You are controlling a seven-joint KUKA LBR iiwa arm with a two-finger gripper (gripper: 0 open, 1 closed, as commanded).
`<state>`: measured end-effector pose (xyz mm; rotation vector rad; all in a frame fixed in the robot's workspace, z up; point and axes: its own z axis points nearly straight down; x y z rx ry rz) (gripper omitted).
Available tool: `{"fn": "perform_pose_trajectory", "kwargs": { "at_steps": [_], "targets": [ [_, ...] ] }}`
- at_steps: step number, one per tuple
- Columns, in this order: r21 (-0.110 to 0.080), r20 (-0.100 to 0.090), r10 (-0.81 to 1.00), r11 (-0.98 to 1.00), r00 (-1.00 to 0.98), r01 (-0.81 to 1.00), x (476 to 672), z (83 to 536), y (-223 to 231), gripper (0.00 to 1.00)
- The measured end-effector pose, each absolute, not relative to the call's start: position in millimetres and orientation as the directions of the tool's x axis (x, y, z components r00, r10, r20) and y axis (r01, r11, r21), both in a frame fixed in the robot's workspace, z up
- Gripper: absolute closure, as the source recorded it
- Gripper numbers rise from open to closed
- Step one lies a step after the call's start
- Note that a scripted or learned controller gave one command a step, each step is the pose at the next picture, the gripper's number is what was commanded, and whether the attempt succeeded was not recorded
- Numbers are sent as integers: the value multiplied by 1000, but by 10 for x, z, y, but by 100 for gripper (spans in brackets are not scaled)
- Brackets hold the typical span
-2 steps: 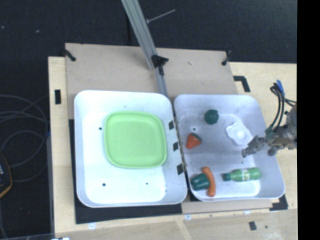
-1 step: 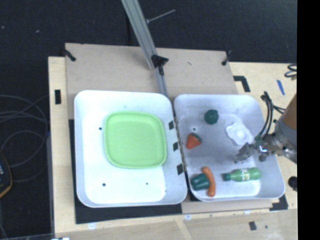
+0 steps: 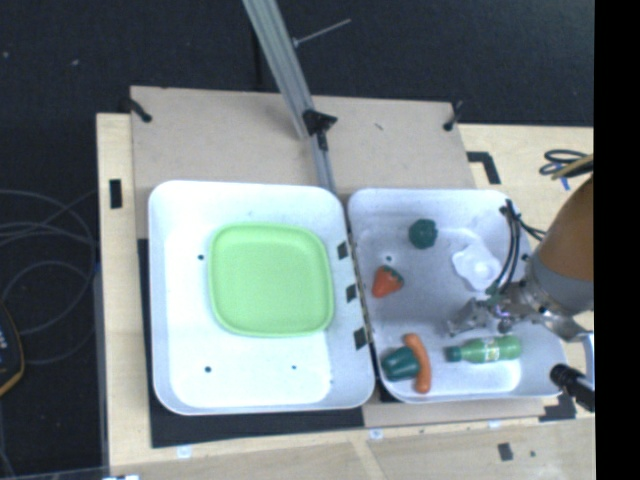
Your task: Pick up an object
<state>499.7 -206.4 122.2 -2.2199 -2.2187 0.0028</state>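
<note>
The gripper [image 3: 478, 315] hangs low in the right bin [image 3: 440, 206], near its right wall, and the green bottle [image 3: 484, 350] lies on its side just beside it toward the bin's front edge, so the step in hand looks like closing in on a pick. To do it well, the gripper should be centred over the bottle's body and turned so it closes across the narrow width, not along the length (a round bottle lying flat will roll away if pinched off-centre). It should also keep clear of the crumpled white object [image 3: 474, 262] near the right wall, which sits just behind the gripper, and descend fully before closing. Other candidates lie well apart: a dark green ball [image 3: 423, 233] near the back edge, a small red-orange vegetable [image 3: 386, 282] by the left wall, and an orange carrot [image 3: 419, 360] touching a dark green cup [image 3: 399, 365] in the front-left corner. The left bin [image 3: 180, 268] carries a light green plate [image 3: 270, 278] at its middle. Nothing shows between the fingers, but whether they are spread or closed I cannot tell, since the metal parts blur together at the wrist.
</note>
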Motion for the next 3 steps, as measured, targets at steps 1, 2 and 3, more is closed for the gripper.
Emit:
{"fn": "perform_pose_trajectory", "kwargs": {
  "at_steps": [1,2,3],
  "targets": [
    [2,0,1000,-2,2,1000,5010,1349,-2074,100],
    [4,-1,1000,0,0,1000,5005,1771,-2084,100],
    [5,-1,1000,0,0,1000,5015,2179,-2092,100]
  ]
}}
